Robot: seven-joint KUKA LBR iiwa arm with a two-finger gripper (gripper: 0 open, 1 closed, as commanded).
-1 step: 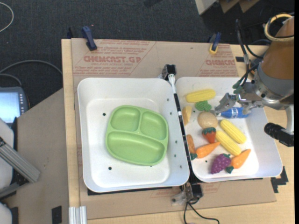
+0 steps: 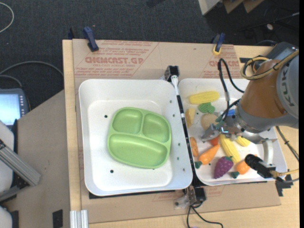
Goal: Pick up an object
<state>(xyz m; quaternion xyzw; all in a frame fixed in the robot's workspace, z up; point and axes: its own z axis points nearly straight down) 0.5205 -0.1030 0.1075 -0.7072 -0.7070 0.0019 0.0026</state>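
While toy food [image 2: 223, 148] fills right bin [image 2: 280, 163], left bin [image 2: 90, 127] holds green tray [image 2: 139, 137]; jaws' state unclear.

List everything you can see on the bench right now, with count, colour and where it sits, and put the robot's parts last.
Divided plate: one, light green, in the left bin.
Corn cobs: two, yellow, right bin; one at the far side, one near the middle.
Carrot: one, orange, right bin, near side.
Grapes: one bunch, purple, right bin, near edge.
Clamps: two, one blue, one yellow and blue, far edge of the board.
Arm: one, grey and orange, over the right bin.
Gripper: one, low among the toy food.
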